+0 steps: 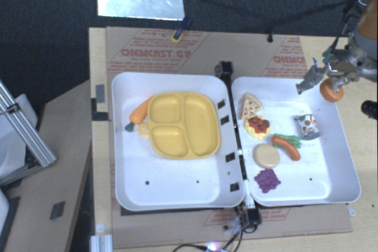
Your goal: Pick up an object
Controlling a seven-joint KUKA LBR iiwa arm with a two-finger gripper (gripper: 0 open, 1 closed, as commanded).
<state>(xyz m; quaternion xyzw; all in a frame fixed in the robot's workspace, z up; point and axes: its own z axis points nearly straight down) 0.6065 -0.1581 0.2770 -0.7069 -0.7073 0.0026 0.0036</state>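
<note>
1. Where the arm comes in at the upper right, the gripper [323, 76] hangs over the far right corner of the right bin [339, 186]; whether its fingers are apart or together I cannot tell.
2. An orange round piece [332, 91] sits just below the gripper at the bin's rim; contact cannot be told.
3. The right bin holds a sandwich wedge [251, 105], a small pizza [258, 126], a can [307, 126], a carrot-like piece [287, 146], a tan bun [267, 156] and purple grapes [267, 180], all lying apart.
4. The left bin [127, 186] holds a yellow divided plate [180, 125] with a carrot [139, 111] touching its left edge.
</note>
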